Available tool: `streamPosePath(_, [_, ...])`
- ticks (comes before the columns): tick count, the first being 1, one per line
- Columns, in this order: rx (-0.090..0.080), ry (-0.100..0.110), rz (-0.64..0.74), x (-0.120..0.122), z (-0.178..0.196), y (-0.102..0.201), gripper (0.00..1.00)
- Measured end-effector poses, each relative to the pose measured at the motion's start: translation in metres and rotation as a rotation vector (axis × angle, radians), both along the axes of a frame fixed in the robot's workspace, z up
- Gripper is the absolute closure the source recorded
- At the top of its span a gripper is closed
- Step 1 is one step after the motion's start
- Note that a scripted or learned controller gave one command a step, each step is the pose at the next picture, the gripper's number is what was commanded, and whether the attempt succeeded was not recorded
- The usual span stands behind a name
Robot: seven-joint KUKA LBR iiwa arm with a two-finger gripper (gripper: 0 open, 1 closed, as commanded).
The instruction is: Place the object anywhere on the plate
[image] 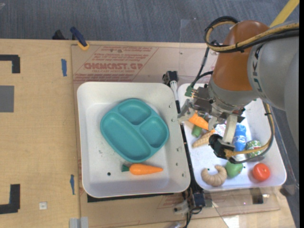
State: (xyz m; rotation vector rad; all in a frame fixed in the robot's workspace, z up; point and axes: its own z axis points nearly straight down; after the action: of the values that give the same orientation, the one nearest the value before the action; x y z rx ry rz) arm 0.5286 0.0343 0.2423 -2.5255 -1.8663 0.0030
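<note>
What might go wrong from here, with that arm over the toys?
The right bin is crowded: the croissant, green pepper and tomato lie close together, so the arm may nudge or grab the wrong one. The plate sits in the left bin, where a carrot lies beside it; a drop could miss too.

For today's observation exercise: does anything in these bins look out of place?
The carrot lies on the left bin's floor beside the teal plate, not on it. The plate itself sits at a slant to the bin's walls.
</note>
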Motion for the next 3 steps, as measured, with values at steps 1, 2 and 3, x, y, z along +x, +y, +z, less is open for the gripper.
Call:
streamPosePath(1, [0.000, 0.000, 0.000, 0.0000, 0.0000, 0.0000, 0.00])
streamPosePath(2, [0.000, 0.000, 0.000, 0.0000, 0.0000, 0.0000, 0.00])
streamPosePath(3, [0.000, 0.000, 0.000, 0.0000, 0.0000, 0.0000, 0.00])
